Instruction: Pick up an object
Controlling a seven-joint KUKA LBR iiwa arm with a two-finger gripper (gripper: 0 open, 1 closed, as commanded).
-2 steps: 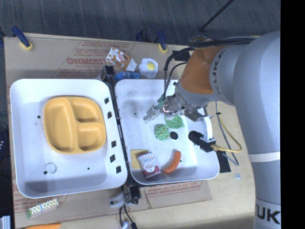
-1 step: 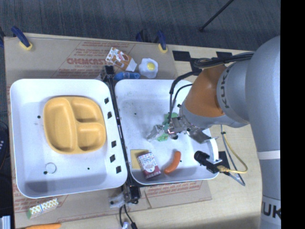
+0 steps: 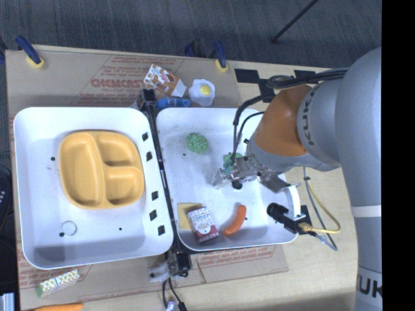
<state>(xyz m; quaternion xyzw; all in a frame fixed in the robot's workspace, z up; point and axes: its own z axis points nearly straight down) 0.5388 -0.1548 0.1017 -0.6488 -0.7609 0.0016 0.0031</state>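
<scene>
My gripper hangs low over the middle of the right bin, reaching in from the right. A small green piece shows right beside it, and I cannot tell whether the two touch. A green knobbly ball lies to the upper left of the gripper. Toward the bin's front, an orange sausage-shaped thing lies below the gripper. A red and white small box rests partly on a flat yellow block.
A yellow divided plate sits in the left bin. Behind the bins lie a small printed carton, a white and yellow item and a blue item. A wrapped packet lies at the front left.
</scene>
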